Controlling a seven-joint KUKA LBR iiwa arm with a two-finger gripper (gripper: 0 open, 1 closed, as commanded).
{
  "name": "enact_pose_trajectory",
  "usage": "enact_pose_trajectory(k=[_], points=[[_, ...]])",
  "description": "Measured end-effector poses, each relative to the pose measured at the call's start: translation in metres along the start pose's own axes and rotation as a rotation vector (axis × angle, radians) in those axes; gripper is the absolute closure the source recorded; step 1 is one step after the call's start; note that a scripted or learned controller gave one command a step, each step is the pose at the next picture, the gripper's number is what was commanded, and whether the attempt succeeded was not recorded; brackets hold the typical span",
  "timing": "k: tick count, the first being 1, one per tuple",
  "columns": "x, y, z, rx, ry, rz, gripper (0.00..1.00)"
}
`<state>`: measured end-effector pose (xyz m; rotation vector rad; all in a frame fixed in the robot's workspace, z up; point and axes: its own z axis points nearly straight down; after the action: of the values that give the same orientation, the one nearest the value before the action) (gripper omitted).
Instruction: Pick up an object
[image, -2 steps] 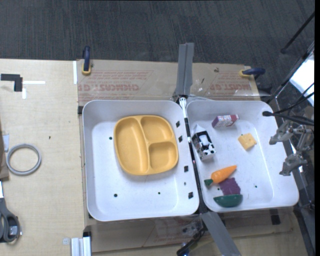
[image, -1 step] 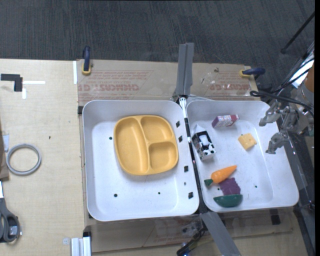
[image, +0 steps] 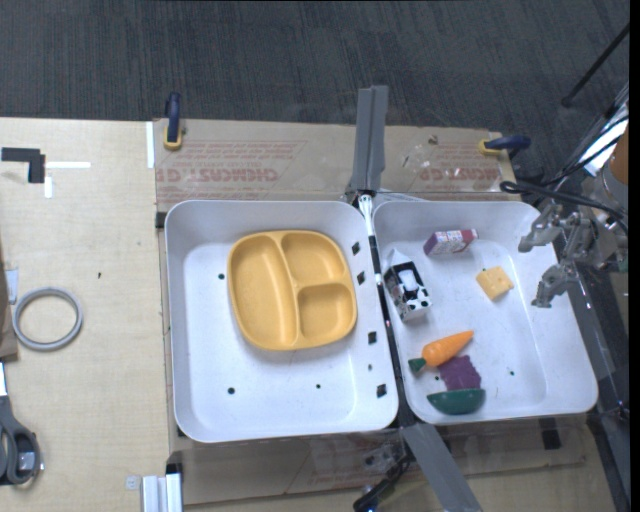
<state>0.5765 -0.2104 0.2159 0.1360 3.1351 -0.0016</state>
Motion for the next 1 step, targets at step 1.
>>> enact_pose_trajectory(k=[1], points=[[-0.0759, 0.0327, 0.0376, 0.001, -0.001, 0.268, 0.00]])
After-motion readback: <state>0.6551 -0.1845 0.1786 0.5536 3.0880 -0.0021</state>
